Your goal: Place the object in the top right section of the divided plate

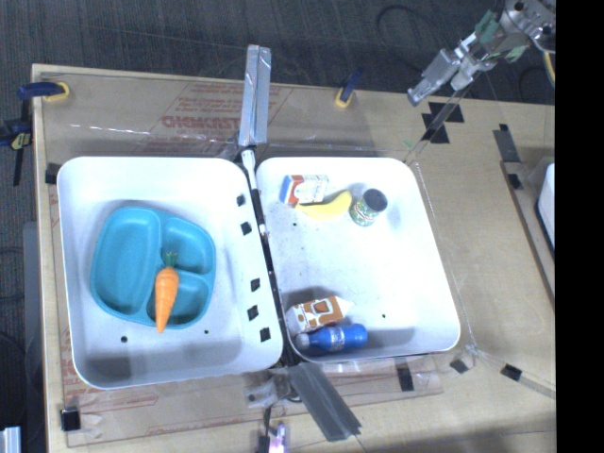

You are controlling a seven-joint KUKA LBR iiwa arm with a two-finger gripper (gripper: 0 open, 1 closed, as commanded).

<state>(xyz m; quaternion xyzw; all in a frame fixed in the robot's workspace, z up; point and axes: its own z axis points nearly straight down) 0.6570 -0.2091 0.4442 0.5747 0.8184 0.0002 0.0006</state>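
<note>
A blue divided plate (123,262) lies in the left white bin (75,338). An orange carrot (165,295) with a green top rests on the plate, lying along the ridge by its lower right section, with its tip at the plate's front rim. My gripper (427,85) hangs high beyond the back right corner of the right bin (429,281), over the bench, far from the plate and the carrot. I see nothing in it.
The right bin holds a red and white carton (304,189), a yellow banana (327,207) and a small can (368,206) at the back. A brown carton (316,312) and a blue bottle (338,337) lie at its front. A metal divider (255,92) stands between the bins.
</note>
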